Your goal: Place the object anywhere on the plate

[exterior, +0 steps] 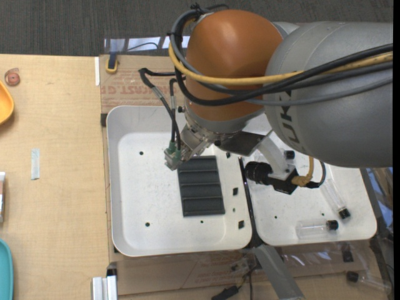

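My gripper [195,147] hangs under the arm's big orange band [234,55], over the upper middle of the left bin [125,230]. The arm's bulk hides most of it. Directly below it in the view is a dark grey ribbed rectangular slab [201,186], near the bin's right wall; I cannot tell whether it lies on the floor or touches the gripper. Two clear tubes with black caps [312,229] [334,202] lie in the right bin [369,230], near its lower right.
A black fitting with a yellow hose [272,175] sits over the divide between the bins. The wooden bench on the left holds an orange item [4,108] and a teal item [4,270] at the frame edge, and a small strip [35,164].
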{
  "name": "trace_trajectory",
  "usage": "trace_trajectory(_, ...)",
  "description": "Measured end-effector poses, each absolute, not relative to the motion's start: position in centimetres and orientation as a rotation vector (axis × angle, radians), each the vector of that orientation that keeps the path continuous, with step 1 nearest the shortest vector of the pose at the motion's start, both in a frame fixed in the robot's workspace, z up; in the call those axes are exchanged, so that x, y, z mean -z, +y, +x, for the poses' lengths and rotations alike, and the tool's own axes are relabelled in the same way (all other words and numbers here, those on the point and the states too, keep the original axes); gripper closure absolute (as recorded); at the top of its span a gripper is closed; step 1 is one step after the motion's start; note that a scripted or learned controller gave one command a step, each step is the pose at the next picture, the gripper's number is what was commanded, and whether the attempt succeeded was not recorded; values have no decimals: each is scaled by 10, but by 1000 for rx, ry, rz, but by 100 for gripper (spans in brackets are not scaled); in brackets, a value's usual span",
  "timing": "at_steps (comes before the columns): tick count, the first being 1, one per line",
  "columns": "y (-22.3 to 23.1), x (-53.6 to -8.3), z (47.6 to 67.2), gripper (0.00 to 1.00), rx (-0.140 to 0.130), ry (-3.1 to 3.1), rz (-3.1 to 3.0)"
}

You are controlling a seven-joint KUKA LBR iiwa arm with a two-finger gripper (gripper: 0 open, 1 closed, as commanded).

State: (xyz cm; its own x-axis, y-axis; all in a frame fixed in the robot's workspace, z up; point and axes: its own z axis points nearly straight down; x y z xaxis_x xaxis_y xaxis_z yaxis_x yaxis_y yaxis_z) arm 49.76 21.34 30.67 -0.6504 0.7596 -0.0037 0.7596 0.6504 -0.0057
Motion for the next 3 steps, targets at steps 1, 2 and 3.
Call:
trace_trajectory(1,213,-307,498,0,11,2853,1313)
trace_trajectory(2,213,-314,498,100,15,2853,1314)
trace_trajectory(3,222,-295,478,100,5,2964,1046)
